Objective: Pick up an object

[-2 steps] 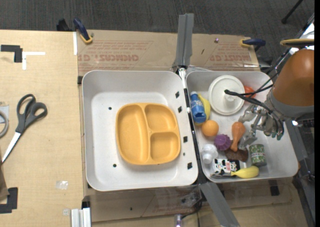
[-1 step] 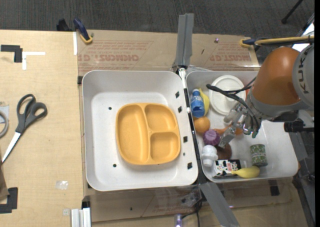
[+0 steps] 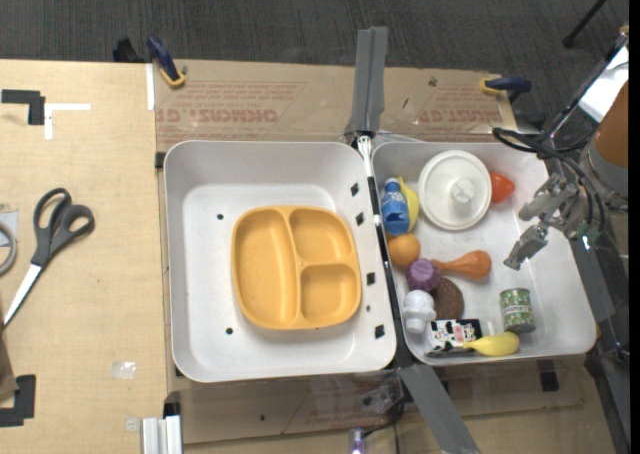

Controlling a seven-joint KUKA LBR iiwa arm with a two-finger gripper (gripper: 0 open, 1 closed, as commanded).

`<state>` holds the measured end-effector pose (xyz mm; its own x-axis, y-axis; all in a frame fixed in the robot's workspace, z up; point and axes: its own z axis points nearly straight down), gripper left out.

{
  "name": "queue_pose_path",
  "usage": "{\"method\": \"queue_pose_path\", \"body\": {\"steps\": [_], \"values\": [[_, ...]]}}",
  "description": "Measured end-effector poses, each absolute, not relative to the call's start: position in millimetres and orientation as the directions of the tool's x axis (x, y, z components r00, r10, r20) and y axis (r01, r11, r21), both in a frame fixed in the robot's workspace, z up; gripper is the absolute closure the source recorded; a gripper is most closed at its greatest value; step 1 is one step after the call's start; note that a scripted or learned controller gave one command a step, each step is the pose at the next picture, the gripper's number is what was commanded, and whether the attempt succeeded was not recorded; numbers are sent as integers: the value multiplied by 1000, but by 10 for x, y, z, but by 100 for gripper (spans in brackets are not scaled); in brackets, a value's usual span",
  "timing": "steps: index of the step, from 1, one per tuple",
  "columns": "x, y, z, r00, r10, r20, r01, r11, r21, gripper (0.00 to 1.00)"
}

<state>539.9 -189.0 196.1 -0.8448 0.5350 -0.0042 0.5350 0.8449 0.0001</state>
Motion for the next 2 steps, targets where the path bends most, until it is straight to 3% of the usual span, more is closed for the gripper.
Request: {"method": "queue_pose_path", "body": {"steps": [1,2], "values": [[4889,-1478,1070,-735,678,-16,678,735,8,0],[5917,-1236,935,-632,775,-4,775,632,2,0]]}}
